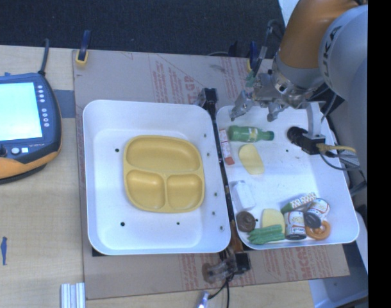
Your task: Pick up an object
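— Over the right-hand shallow white bin [336, 172], at its 12 o'clock edge: what is the end effector [256, 111] status?
— Fingers spread apart, nothing between them; it hangs above the bin.
— Nearest object?
— Green plastic bottle with a yellow label [249, 133], lying on its side just below, at 6 o'clock from the fingertips. A pale yellow oval piece [251, 158] lies beside it.
— Left bin [99, 172]?
— Holds a yellow compartment tray [163, 172].

Bright even overhead light, soft shadows, glare on white bins [93, 172], slight blur
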{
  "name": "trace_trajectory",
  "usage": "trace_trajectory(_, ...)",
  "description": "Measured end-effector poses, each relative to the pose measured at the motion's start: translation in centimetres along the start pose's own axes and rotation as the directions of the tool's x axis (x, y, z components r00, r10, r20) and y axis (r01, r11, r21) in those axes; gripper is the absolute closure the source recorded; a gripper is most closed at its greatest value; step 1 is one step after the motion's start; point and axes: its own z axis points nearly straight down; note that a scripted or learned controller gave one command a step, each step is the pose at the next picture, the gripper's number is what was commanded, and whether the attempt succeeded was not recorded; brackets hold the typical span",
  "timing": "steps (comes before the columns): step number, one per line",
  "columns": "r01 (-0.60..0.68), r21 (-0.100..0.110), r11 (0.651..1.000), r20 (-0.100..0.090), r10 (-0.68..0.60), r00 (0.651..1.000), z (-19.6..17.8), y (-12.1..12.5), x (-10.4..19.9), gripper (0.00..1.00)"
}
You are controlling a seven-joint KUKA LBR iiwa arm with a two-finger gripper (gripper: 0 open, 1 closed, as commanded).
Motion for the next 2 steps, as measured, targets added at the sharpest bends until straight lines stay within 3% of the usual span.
trace_trajectory(1, 0.002, 0.001, 1.000, 0.000, -0.002, 1.000, -1.06, 0.02, -0.05, 1.00)
trace_trajectory(2, 0.002, 0.001, 1.000, 0.000, -0.002, 1.000, -1.04, 0.01, -0.04, 0.00)
